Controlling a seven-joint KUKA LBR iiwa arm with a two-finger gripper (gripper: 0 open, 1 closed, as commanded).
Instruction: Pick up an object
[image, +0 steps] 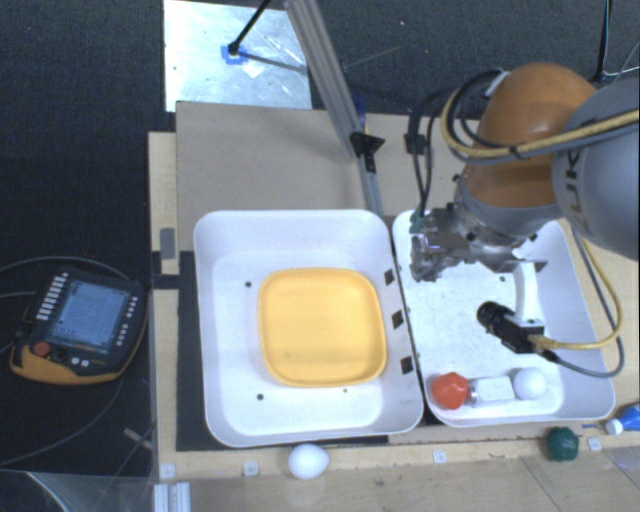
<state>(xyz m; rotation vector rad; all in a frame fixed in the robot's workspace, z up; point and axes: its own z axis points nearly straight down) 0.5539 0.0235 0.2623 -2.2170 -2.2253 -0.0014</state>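
The right bin (575, 300) holds a red ball (450, 390), a small white block (490, 390) and a white ball (529, 383), lined up along its near edge. My gripper (428, 260) hangs over the far left corner of this bin, close to the wall shared with the left bin. It is well away from the three objects, and nothing shows in it. The grey arm with its orange band (525, 110) reaches in from the right and hides the far part of the bin.
The left bin (225, 300) holds a square yellow plate (323, 326). On the bench in front of the bins lie a white ball (308, 461), a green ball (561, 443) and a blue item (625, 421). A teach pendant (75, 325) sits far left.
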